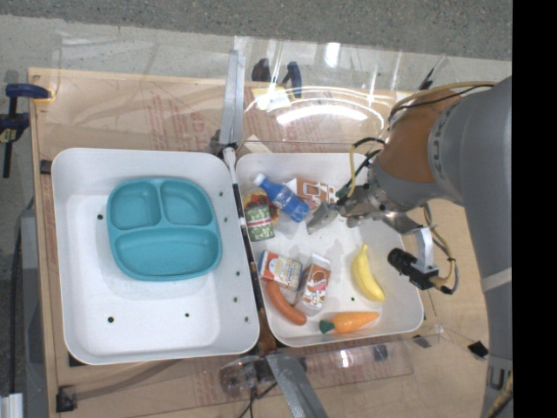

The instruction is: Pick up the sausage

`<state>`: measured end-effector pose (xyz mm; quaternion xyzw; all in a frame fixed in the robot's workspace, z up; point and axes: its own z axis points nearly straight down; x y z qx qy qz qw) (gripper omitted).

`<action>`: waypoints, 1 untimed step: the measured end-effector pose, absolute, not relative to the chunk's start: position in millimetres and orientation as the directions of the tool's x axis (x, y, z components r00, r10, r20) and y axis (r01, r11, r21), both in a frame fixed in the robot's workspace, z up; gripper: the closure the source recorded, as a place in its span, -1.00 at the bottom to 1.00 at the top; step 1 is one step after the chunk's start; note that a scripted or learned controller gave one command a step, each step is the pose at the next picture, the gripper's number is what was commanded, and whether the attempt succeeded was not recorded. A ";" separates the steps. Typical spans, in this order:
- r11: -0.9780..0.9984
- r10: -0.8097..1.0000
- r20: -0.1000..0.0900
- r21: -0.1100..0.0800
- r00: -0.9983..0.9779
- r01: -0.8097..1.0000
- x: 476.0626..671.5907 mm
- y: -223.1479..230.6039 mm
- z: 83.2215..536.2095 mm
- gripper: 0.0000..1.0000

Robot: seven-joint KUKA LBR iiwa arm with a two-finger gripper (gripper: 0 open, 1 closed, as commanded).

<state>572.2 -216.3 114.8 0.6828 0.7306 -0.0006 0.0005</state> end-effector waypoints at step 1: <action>0.005 1.000 -0.001 0.001 -0.005 1.000 534.3 -169.4 235.6 -1.00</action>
